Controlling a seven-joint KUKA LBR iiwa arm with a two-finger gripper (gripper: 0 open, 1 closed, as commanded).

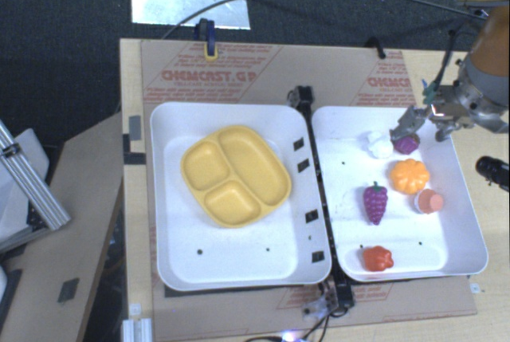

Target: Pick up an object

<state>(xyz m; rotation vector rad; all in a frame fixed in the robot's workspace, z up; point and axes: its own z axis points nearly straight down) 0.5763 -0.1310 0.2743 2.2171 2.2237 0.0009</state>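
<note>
Fingers of the gripper [408, 129] reach down into the right bin [470, 253] near its twelve o'clock rim, and from this slant I cannot tell whether they are parted or closed, nor whether anything sits between them. One grey finger hangs at about ten o'clock of a small purple object [407, 144], which lies right at the tip and is partly covered by it; its shape is hard to read beyond a rounded, dark violet lump. Touching it at nine o'clock is a small white object [378, 145], pale against the white bin floor and hard to outline. The arm [486, 81] itself enters from three o'clock and is cut off by the frame edge.

At six o'clock of the purple lump sits an orange pumpkin [409, 175], ribbed and round. Just beside it, at four o'clock, lies a pinkish egg-like piece [429, 202]. A purple bunch of grapes [375, 202] lies at eight o'clock of the pumpkin, apart from it. A red pepper [377, 258] rests near the bin's six o'clock wall.

In the left bin [183, 269] lies a yellow three-compartment plate [236, 174], tilted diagonally.
</note>
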